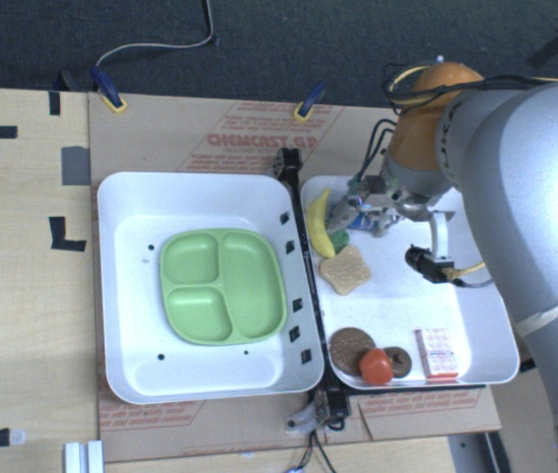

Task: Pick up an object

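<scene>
The grey arm's two-finger gripper (366,213) hung low over the far end of the right shallow white bin (476,308), just beside the curved yellow banana (317,224), which lay left of it along the bin's wall. Whether it was open or gripping anything I could not tell. A tan bread slice (346,270) sat just nearer.

Red print reading "CHEMCAST" stands on the cardboard sheet (249,138) under the bins.

Green divided plate (224,286) in left white bin (126,205); cardboard sheet (249,136) beneath.
</scene>
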### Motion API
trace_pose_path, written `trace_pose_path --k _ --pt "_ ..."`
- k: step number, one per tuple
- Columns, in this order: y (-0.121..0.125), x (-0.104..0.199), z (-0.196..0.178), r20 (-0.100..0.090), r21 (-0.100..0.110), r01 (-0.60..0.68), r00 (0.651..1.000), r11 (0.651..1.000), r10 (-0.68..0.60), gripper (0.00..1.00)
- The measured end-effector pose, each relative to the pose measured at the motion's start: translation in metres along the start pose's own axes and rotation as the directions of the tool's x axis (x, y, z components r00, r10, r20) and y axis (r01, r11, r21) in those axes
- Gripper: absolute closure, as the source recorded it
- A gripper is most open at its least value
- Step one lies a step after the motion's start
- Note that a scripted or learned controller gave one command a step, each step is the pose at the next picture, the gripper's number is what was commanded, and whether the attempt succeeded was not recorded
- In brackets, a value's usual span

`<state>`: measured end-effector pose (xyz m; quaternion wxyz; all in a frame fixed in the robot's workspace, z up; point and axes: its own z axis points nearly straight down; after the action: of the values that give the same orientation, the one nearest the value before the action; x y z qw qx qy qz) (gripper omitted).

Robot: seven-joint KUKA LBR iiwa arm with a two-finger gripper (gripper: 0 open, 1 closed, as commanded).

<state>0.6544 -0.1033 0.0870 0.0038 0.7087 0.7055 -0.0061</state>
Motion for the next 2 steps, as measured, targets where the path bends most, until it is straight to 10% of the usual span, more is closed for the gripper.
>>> trace_pose_path --k 1,2 --pt "-0.0020 0.0041 -0.0074 -0.010 0.012 0.001 1.000 1.000 -0.001 1.00" --pt "-0.0019 0.0041 -0.0075 -0.009 0.011 0.001 1.000 1.000 -0.001 0.00"
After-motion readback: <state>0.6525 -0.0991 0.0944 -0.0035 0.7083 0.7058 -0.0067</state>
